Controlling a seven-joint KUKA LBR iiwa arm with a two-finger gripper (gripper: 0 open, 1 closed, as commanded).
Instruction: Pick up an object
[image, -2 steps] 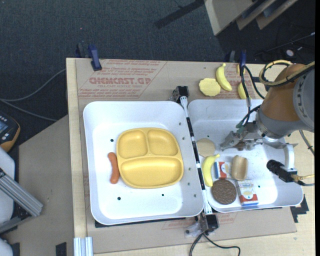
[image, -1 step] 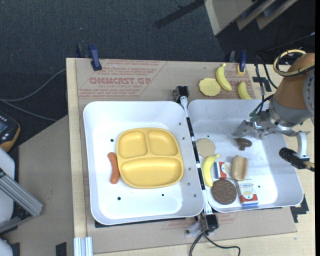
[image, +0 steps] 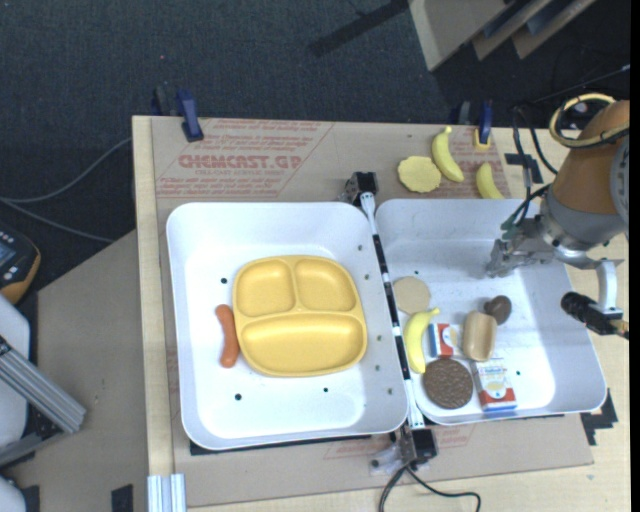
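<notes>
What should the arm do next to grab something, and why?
Probably swing down-left and lower toward the brown oval piece. The gripper hangs over bare floor of the right bin, holding nothing, and the toy food lies clustered nearer the bin's front.

Single fixed camera sitting above bench (image: 250, 170), looking down at slant. Framing taking in both white bins whole: left bin (image: 195, 300) lying centre-frame, right bin (image: 560, 350) running toward right edge. Dark floor showing along top and left. Arm (image: 590, 190) entering from right side. Moderate distance, small items staying readable but fine detail blurring.
</notes>
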